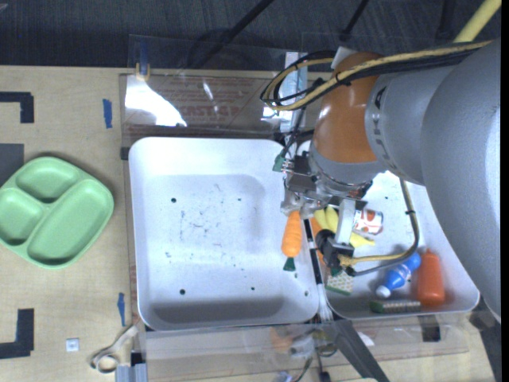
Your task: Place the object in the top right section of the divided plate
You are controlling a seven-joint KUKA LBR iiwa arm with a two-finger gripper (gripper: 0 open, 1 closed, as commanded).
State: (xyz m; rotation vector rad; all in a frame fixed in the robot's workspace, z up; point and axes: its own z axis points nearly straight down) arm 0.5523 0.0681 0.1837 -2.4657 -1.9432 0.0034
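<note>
A green divided plate [102, 189] lies on the wooden bench at the far left, outside the bins. My gripper [296, 207] hangs over the wall between the two bins, far to the right of the plate. An orange toy carrot [292, 235] with a green end points down from the fingers, its upper end caught between them. The carrot hangs just inside the left bin's right edge.
The left white bin [159, 157] separates the gripper from the plate. The right bin [461, 297] holds a yellow piece [326, 217], a red and white can [368, 223], a blue bottle [398, 277] and an orange bottle [430, 278]. The grey arm covers its upper part.
</note>
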